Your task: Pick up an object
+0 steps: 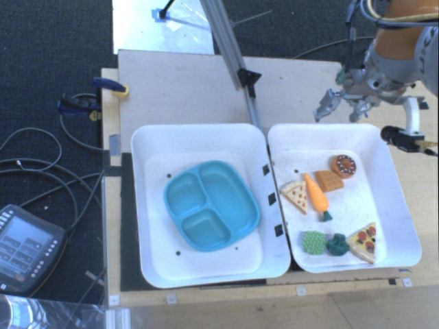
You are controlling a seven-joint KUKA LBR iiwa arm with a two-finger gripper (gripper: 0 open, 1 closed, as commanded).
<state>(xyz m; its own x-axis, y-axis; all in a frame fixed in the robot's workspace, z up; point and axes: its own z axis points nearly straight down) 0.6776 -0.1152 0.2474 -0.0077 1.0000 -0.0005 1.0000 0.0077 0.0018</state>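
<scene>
The right bin (394, 184) holds several toy foods: a chocolate donut (343, 165), a brown toast square (328, 181), an orange carrot (317, 195), a pizza wedge (296, 196), a light green piece (313, 242), a dark green broccoli (336, 244) and a second pizza slice (363, 241). My gripper (341, 109) hangs above the bench just behind the right bin's far rim, its two fingers spread open with nothing between them. It stands well clear of every toy.
The left bin (154, 252) carries a blue three-compartment plate (211, 204). A grey slanted pole (226, 40) crosses the bench behind the bins. Cables and a blue clamp (96, 94) lie off the bench's left side, with a handheld pendant (27, 245) lower left.
</scene>
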